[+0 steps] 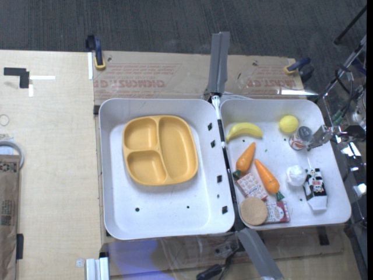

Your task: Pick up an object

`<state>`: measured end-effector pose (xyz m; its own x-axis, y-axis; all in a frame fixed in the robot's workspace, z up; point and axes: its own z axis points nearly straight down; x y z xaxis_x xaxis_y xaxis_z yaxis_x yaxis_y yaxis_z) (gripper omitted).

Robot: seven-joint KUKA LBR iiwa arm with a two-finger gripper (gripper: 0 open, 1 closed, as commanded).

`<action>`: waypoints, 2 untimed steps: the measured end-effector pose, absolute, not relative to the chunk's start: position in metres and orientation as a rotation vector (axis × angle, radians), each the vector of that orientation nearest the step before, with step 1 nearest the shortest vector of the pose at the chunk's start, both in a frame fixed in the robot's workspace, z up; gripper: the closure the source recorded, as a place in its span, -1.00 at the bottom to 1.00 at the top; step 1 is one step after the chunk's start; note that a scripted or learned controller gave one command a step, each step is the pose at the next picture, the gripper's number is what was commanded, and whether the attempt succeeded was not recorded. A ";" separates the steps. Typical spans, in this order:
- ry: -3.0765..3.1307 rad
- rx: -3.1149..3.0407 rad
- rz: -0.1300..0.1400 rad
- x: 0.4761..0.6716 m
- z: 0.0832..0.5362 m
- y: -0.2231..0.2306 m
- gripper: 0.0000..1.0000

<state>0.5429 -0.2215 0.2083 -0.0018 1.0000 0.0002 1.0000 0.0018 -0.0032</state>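
The right bin [332,214] holds a banana [243,130], a lemon [288,123], two carrots [246,156] [267,177], a small can [301,137], a crumpled white piece [296,174], a small black-and-white carton [315,189], a round brown cookie [253,211] and printed packets [252,185]. A grey metal part that looks like my gripper [319,137] reaches in over the bin's right rim, right beside the can. Nothing is visibly held in it.
The left bin [116,214] carries a yellow divided plate [159,150]. A grey divider post [218,63] rises between the bins at the back. Clamps [97,56] [297,67] sit on the cardboard behind. Rods and cables [349,98] crowd the right edge.
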 end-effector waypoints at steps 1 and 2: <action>-2.225 -2.214 0.004 0.565 0.176 -0.094 -1.00; -2.486 -1.919 0.002 0.564 0.191 -0.075 -1.00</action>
